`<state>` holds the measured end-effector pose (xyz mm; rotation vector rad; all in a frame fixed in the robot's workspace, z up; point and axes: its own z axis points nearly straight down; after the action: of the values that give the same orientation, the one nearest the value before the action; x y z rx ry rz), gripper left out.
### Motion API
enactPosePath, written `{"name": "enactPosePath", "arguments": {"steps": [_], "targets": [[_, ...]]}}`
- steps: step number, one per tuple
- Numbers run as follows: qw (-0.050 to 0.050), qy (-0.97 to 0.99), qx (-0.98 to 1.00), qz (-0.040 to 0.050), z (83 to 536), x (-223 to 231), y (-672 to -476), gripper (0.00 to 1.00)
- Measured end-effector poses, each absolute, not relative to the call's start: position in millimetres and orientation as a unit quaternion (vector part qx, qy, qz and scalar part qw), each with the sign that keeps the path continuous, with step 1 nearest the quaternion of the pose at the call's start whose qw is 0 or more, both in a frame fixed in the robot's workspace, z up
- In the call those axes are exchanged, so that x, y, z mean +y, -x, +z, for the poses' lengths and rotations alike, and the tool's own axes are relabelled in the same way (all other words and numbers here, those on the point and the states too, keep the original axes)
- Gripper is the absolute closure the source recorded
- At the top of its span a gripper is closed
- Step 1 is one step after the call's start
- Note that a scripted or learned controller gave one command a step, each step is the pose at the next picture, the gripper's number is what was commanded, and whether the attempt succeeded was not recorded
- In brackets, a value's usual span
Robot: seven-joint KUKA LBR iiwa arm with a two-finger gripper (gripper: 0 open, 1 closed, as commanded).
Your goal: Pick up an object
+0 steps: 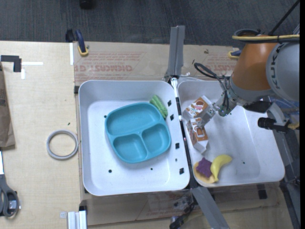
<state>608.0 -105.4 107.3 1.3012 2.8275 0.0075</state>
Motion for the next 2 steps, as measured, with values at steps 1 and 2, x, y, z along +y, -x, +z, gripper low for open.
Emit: {"name": "enactPosePath", "arguments": {"steps": [1, 2], "targets": [[0.018, -0.419, 0.908, 0.0045, 107.6, -101.5, -597.1, 0.0], [0.007, -0.381, 0.924, 0.0005, 97.7, -120.0, -586.6, 0.0]]}}
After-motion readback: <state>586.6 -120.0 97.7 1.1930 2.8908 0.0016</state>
